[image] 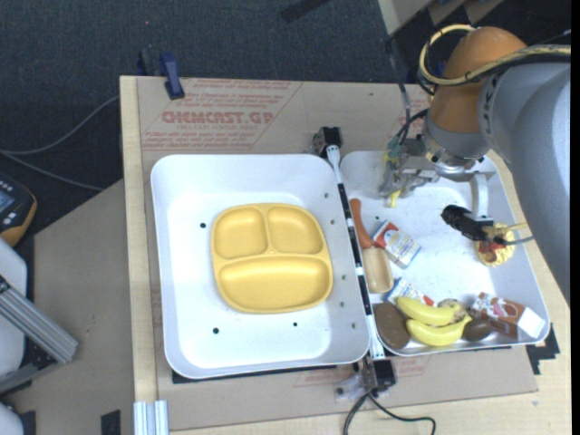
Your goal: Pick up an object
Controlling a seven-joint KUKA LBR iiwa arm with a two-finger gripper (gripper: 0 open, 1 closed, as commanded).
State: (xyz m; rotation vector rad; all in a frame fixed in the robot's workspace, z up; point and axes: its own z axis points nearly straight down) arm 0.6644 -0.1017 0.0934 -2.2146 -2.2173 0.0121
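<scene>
Two white bins are set side by side on the bench. A yellow divided plate (271, 257) lies in the left bin (181, 198). Above the far end of the right bin (526, 279) the gripper (399, 178) is held, and nothing is seen between its fingers; whether they are spread or closed cannot be told. Bananas (433, 321), a small packet (397, 244) and an orange stick (360, 224) are scattered nearer in that bin, apart from the gripper

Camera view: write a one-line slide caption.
KUKA arm's gripper hovers over the right bin of toy food; a yellow divided plate sits in the left bin.
</scene>
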